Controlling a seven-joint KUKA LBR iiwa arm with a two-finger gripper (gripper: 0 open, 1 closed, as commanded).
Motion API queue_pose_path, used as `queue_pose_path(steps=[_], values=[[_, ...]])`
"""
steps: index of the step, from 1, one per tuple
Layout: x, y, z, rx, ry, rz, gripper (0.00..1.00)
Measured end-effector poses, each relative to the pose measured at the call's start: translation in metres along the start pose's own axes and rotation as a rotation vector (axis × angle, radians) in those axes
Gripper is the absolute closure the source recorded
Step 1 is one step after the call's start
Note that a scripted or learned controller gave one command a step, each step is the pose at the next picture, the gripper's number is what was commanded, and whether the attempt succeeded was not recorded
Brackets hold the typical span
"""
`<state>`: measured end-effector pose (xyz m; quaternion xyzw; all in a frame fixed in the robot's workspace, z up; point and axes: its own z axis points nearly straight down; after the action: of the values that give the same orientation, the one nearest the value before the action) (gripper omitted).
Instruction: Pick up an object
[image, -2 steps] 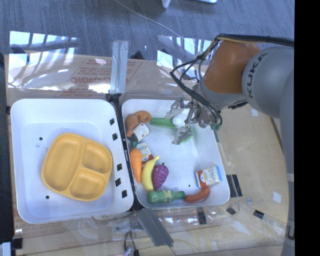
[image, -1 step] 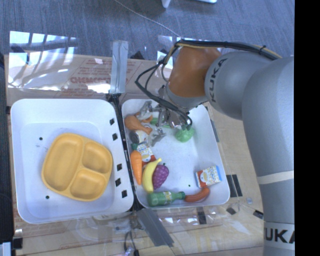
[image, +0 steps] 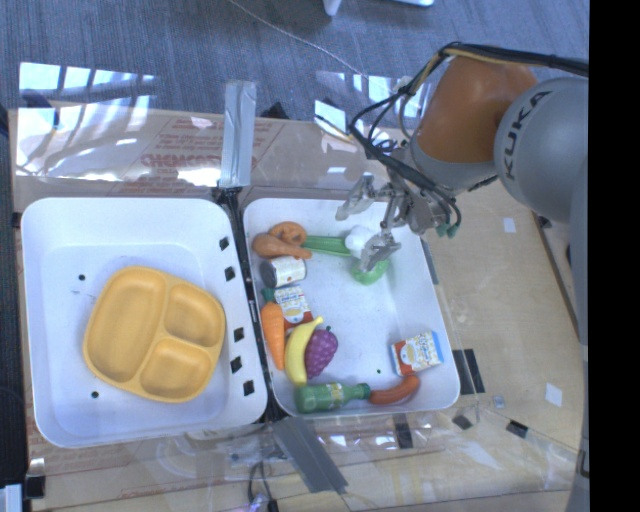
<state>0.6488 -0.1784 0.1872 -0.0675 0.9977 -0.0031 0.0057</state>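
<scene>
Gripper (image: 378, 250) fingers, opening unclear, hang over green scoop (image: 345, 247) in right bin (image: 440, 300).

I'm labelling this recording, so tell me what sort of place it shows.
Probably a robotics lab bench for pick-up trials: a grey KUKA arm with an orange band reaches over two shallow white plastic bins, one holding toy food such as a yellow plastic banana.

I see a yellow divided plate (image: 152, 332) in the left white bin (image: 40, 300), and an orange carrot (image: 273, 335), yellow banana (image: 298, 352) and purple grapes (image: 321, 350) in the right.
</scene>
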Motion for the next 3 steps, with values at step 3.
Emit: queue_pose_path(steps=[3], values=[[0.067, 0.091, 0.088, -0.004, 0.006, -0.192, 0.0]])
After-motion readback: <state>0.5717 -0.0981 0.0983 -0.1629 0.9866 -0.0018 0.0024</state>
